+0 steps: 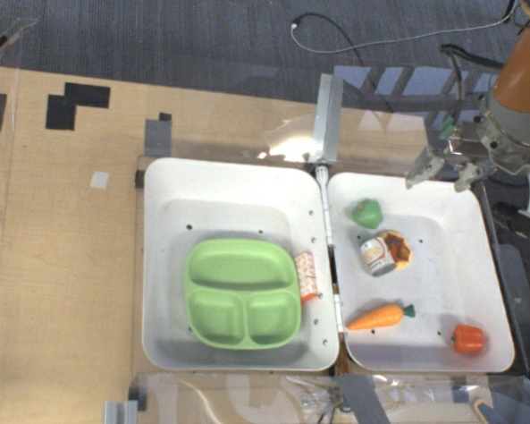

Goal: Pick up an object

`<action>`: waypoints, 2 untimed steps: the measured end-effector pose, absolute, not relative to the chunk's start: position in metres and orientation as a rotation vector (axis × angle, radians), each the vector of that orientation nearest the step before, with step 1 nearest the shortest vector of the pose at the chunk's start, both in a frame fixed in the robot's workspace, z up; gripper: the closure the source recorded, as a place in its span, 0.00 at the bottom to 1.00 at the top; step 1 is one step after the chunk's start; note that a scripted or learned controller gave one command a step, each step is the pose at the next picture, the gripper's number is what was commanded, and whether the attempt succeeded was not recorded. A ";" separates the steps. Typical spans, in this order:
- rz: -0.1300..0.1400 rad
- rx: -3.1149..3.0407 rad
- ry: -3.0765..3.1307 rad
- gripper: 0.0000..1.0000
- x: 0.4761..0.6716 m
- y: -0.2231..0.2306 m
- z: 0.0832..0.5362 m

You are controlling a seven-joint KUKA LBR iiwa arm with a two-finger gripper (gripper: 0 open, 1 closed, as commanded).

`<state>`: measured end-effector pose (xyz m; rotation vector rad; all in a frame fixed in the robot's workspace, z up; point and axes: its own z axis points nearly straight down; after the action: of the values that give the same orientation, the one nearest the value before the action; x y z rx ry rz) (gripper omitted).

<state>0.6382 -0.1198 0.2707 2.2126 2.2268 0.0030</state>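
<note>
Basically nothing picked yet. The gripper [443,171] sits over the far edge of the right bin [486,265], two fingers spread apart, nothing between them. Candidates all lie in that bin: green ball-like fruit [367,212] nearest the gripper, small can [377,256] on its side touching a brown-yellow packet thing [397,246], carrot [379,318] toward the near edge, red pepper [469,338] in the near right corner. The left bin [169,246] has a green divided tray [242,292] and a small wrapped snack [307,275] beside it.

Likely toy food: light, stiff, smooth plastic, so slippery. The green fruit is the easiest reach but may roll; close across its widest middle. The carrot is steadier; pinch across the thick orange body, not the tapered tip. The can is probably hard and slick, and the label is too blurry to read.
</note>
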 end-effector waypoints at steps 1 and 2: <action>0.002 2.111 2.325 0.00 0.657 -0.104 0.150; 0.011 1.989 2.418 0.00 0.626 -0.110 0.090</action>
<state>0.6259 -0.1098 0.0896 1.9887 2.4179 0.0110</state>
